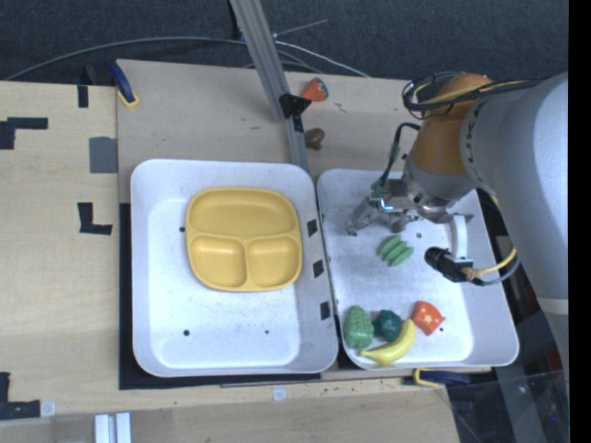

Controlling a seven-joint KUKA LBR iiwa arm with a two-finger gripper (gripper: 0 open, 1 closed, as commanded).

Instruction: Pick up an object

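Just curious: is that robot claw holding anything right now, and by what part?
Nothing. The gripper hangs open above the right bin, with the green pea pod lying loose beside it.

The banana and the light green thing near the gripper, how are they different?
The banana is yellow; the light green toy is pale green. The banana is one smooth curve; the light green toy looks like ridged pods side by side. The banana lies at the right bin's front edge, touching the dark green ball; the light green toy lies alone mid-bin, just below the gripper. Both are small toy foods lying flat in that bin.
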